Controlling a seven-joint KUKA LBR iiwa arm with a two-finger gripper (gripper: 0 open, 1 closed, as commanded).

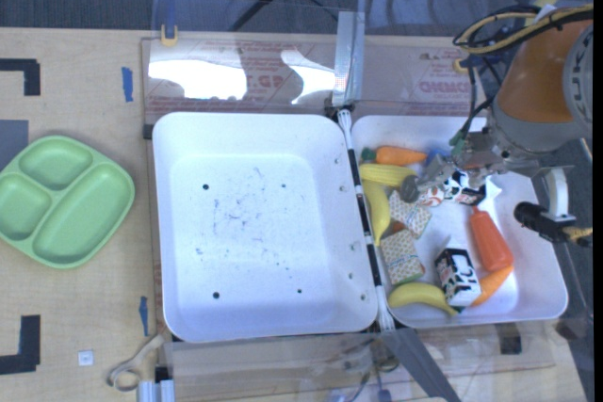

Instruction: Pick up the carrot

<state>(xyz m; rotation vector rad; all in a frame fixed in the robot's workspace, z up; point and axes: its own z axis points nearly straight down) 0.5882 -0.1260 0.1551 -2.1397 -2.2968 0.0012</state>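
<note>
An orange carrot (pixel 491 241) lies slanted in the right half of the right bin (pixel 542 301), its narrow end pointing toward the bin's front. A second orange, carrot-like piece (pixel 401 155) lies near the bin's back wall. My gripper (pixel 435 181) hangs low over the middle of the right bin, left of and behind the big carrot and just in front of the smaller orange piece. It sits over a small patterned item, and nothing is visibly held in it.
Two yellow bananas (pixel 379 202) (pixel 420 296), a black-and-white carton (pixel 459 275) and patterned cracker-like pieces (pixel 400 251) crowd the right bin. The left bin (pixel 179 146) adjoins it. A green divided plate (pixel 62 200) rests on the bench at far left.
</note>
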